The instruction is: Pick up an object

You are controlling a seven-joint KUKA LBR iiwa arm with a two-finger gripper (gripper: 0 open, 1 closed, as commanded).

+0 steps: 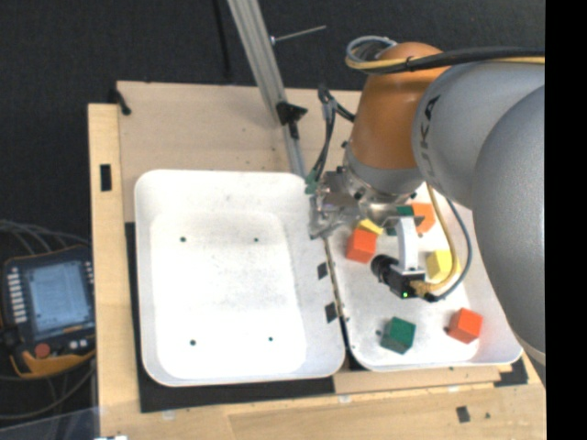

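The arm's orange-banded wrist hangs over the right bin [431, 360]. Below it, my gripper [323, 216] sits low at that bin's left wall, close to the divide between the two bins. An orange block [362, 244] lies just right of the gripper, with a small yellow piece [371, 226] touching its upper edge. Another orange piece [423, 216] shows partly under the wrist. A yellow block [439, 264] lies behind the cable loop. Toward the bin's front sit a green block [397, 335] and an orange-red block [465, 325]. Nothing is visibly held.
The left bin [220, 273] is a bare white tray with a few dark specks. A slanted metal post [261, 58] rises behind the bins. A black cable with a green light [401, 278] loops under the wrist. A teach pendant [50, 301] lies off the bench's left.
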